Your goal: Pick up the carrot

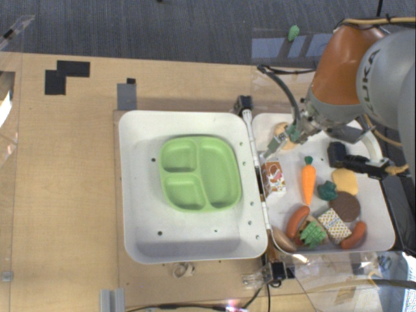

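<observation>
Camera view has the carrot [308,179] lying free in the right bin [383,239], green top toward the bench's far edge, a small carton [273,177] beside it, a sausage [298,220] nearer the front edge. Jaws [281,142] hover over that bin's far-left corner; spread or pressed together, cannot tell. Green tray [198,173] sits in the left bin [140,239].

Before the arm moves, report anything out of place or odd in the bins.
Nothing looks spilled or damaged. The carrot lies loose in the right bin among crowded toy foods; the green tray sits slightly askew in the left bin.
</observation>
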Robot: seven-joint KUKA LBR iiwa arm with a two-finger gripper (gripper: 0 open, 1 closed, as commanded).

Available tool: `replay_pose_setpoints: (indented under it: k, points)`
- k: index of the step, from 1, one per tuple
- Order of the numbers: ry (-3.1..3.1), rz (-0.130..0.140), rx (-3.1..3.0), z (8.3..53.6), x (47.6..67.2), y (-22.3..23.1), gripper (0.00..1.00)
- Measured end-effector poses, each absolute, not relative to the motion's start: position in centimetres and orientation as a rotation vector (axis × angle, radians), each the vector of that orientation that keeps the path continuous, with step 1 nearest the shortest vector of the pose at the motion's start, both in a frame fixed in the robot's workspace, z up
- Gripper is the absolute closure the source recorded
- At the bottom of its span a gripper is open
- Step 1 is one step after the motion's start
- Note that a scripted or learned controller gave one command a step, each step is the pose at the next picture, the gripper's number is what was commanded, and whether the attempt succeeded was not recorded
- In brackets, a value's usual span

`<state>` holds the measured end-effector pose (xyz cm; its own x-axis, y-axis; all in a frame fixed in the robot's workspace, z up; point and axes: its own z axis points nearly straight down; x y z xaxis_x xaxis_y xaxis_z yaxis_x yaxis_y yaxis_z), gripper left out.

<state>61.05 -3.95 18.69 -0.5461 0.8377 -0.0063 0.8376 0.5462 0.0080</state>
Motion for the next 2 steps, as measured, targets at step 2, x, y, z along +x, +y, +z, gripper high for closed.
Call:
replay_pose_setpoints:
  k: [2]
  points:
    - [2.638,0.037,1.626,11.6,56.5,-9.7,0.00]
